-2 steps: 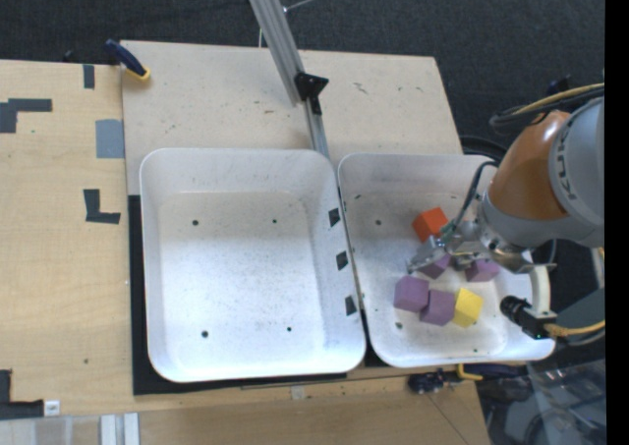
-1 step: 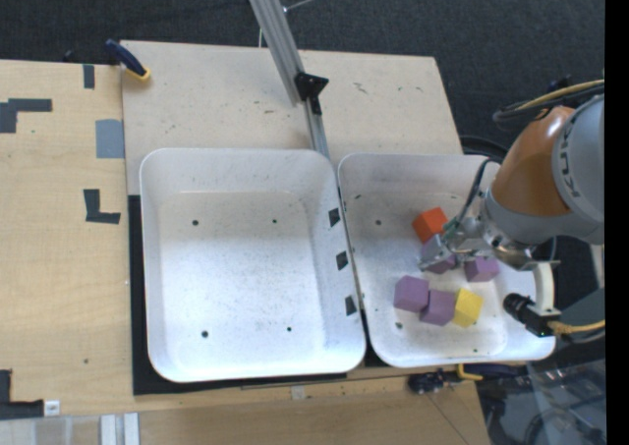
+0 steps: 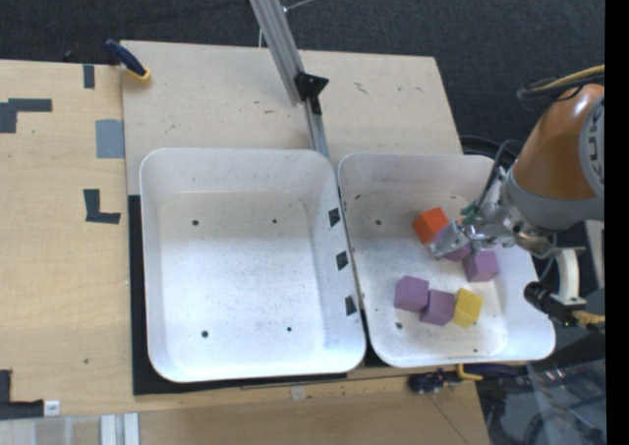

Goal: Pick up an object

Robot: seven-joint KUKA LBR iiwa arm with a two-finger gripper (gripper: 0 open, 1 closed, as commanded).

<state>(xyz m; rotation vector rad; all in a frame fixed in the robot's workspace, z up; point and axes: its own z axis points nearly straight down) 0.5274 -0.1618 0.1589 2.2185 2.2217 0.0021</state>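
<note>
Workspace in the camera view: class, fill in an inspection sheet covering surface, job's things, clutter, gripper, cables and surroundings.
Surface: wooden bench bearing a left bin and a right bin.
Job's things: orange cube, yellow cube and purple cubes in the right bin.
Clutter: nothing seen.
Gripper: gripper low in the right bin beside the orange cube; grasp cannot be told.
Cables: black cable behind the arm.
Surroundings: metal pole, dark carpet, blue-and-yellow clamp.

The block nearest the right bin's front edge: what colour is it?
Yellow, seen in the camera view.
</note>
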